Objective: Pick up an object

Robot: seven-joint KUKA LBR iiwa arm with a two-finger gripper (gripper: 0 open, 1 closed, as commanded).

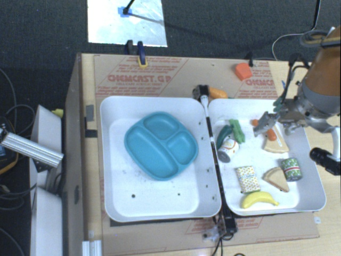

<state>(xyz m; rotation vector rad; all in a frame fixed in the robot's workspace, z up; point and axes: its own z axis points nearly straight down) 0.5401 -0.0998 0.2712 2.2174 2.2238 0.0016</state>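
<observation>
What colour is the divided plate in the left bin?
Light blue: the divided plate shows best in the camera view.

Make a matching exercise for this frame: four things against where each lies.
Things:
1. plate
2. banana
3. can
4. orange block

Places:
A. on the bench behind the bins
B. near edge of the right bin
C. left bin
D. right bin, by its right wall

Pairs: 1-C, 2-B, 3-D, 4-A
</observation>
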